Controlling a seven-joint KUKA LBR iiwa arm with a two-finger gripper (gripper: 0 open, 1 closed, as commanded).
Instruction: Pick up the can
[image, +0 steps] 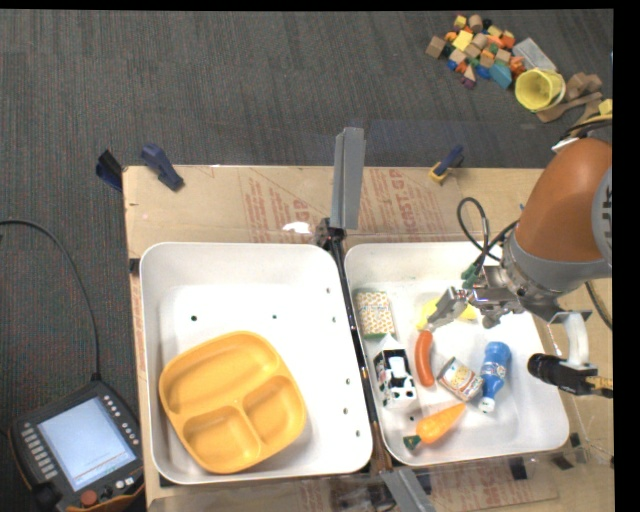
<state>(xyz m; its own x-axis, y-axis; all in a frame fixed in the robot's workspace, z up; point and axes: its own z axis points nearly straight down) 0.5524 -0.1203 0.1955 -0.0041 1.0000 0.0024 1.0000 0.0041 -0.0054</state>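
Note:
The can (458, 379), small, with a red and white label, lies on its side in the right bin (530, 425), between a red sausage (425, 357) and a blue bottle (492, 375). My gripper (446, 309) hangs over the middle of that bin, up and to the left of the can and apart from it. A yellow object (437, 306) lies right at the gripper's tip, partly hidden by it.
The right bin also holds a checked cylinder (375, 312), a cow-print carton (395, 375) and a carrot (437, 425). A yellow divided plate (232, 400) lies in the left bin (200, 270). A black cable (475, 225) loops beside the wrist.

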